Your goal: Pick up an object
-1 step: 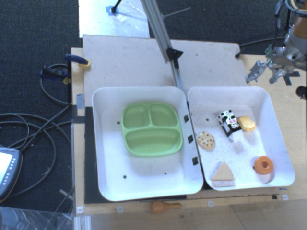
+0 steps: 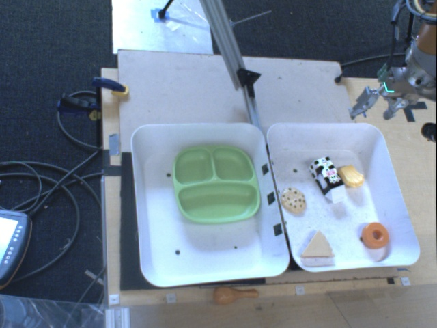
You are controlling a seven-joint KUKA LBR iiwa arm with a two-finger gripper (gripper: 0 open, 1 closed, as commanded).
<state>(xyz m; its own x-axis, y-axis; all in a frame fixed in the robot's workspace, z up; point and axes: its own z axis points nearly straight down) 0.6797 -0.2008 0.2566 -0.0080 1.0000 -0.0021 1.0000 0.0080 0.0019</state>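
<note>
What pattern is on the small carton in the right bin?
Black and white patches, cow-like, on the carton in the right bin; the camera view shows it best.

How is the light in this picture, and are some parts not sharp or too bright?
Camera view: soft, even light; the white bins look bright but keep detail, the objects cast faint shadows, and the gripper near the right edge is slightly blurred, while the green tray stays fairly sharp.

Pincer (image 2: 379, 105) hovers beyond right bin (image 2: 392, 162), fingers spread.
</note>
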